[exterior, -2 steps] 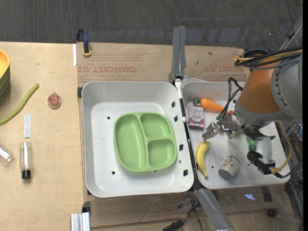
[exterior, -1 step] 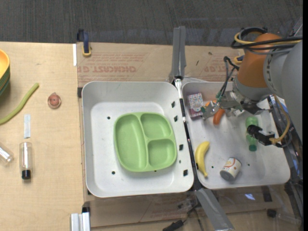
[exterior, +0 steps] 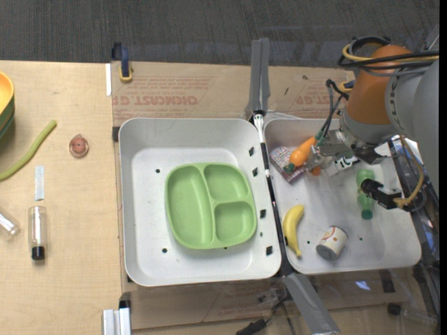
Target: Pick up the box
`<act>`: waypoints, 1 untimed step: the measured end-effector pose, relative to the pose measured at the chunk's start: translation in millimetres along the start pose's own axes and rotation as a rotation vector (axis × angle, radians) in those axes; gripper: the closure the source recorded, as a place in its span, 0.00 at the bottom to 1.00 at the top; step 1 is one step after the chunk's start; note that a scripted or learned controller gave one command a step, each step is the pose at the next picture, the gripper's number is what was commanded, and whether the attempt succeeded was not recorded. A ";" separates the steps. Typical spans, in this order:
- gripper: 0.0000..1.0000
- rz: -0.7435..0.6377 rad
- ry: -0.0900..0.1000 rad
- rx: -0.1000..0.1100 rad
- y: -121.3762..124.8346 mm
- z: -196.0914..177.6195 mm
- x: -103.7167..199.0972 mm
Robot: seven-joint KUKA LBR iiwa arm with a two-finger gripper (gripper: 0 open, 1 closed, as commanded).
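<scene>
The box (exterior: 284, 160) is small and flat with a pink and purple print. It lies in the right bin (exterior: 391, 253), in the far left corner. An orange carrot-like object (exterior: 302, 152) rests against the box's right edge. My gripper (exterior: 323, 153) reaches in from the right and sits low just right of the orange object, a short way from the box. The wrist body hides the fingertips. Nothing is visibly held.
In the right bin also lie a banana (exterior: 293, 229), a small tipped can (exterior: 332, 242) and a green bottle (exterior: 364, 190). The left bin (exterior: 140, 187) holds a green divided plate (exterior: 211, 205). Small items lie on the bench at the left.
</scene>
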State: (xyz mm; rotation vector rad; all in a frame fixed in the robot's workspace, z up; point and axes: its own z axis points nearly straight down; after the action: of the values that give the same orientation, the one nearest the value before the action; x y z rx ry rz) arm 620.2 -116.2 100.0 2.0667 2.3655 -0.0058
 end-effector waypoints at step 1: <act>1.00 -0.053 0.001 -0.002 19.5 -102.5 -6.6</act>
State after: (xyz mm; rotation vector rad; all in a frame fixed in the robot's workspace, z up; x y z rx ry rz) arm 640.6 -119.8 202.5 2.0022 2.4191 -0.0023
